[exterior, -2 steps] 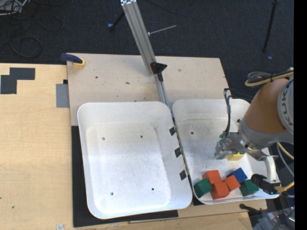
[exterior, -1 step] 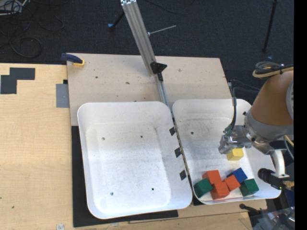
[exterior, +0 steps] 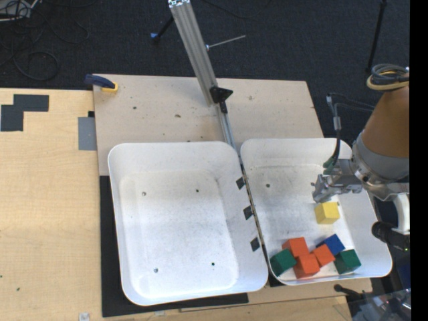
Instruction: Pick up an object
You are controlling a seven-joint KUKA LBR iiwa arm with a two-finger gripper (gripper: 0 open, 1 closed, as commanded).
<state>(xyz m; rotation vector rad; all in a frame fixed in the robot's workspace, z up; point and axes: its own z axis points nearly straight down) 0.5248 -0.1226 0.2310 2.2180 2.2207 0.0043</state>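
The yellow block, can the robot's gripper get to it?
Probably yes. The gripper hangs right above the yellow block in the right bin, and the block sits apart from the other blocks, so nothing seems in the way.

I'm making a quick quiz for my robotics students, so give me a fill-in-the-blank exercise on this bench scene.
1. The small yellow cube lies in the ____ shallow white bin in the camera view.
2. The metal two-finger gripper hovers just above the ____ cube.
3. The pile of coloured blocks includes two green, one blue and several ____ ones.

Missing words: right; yellow; orange
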